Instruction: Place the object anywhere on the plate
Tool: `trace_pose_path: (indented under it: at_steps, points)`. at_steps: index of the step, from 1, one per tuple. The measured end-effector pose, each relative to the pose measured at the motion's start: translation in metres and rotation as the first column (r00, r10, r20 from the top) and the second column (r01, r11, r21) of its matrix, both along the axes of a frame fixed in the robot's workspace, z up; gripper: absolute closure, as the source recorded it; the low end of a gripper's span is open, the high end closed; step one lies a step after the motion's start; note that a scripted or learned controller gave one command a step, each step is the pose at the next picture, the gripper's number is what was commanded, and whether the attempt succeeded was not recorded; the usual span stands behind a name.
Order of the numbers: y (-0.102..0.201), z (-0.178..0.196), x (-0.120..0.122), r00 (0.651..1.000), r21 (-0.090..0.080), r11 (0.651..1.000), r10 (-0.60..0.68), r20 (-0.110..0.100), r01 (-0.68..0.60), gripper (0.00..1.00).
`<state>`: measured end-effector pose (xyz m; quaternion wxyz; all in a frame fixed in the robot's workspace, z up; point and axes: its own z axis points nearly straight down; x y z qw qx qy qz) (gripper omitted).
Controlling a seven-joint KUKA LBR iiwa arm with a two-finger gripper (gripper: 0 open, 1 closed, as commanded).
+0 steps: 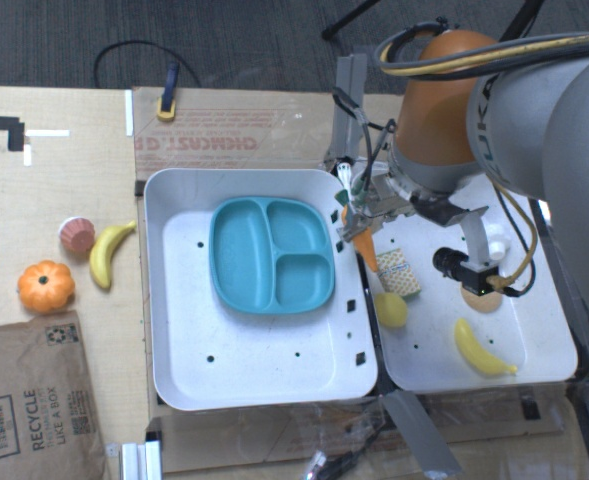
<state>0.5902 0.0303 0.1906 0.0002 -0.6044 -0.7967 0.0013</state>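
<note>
Gripper [352, 226] hovered over the carrot [366, 251] (grip state: cannot tell); next, carry it to the plate [272, 255].

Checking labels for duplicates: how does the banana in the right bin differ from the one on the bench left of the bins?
The banana in the right bin lies on the white bin floor, running diagonally toward the near corner. The banana on the bench lies on the wooden surface, more upright in the view, next to a pink cupcake and a small pumpkin. Both are yellow, curved and untouched by the gripper.
</note>
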Motion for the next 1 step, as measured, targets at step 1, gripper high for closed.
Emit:
trace_pose_path:
  at_steps: [1]
  points:
    - [-0.0001, 0.0000, 0.0000, 1.000, 0.000, 1.000, 0.000, 0.000, 0.000, 0.00]
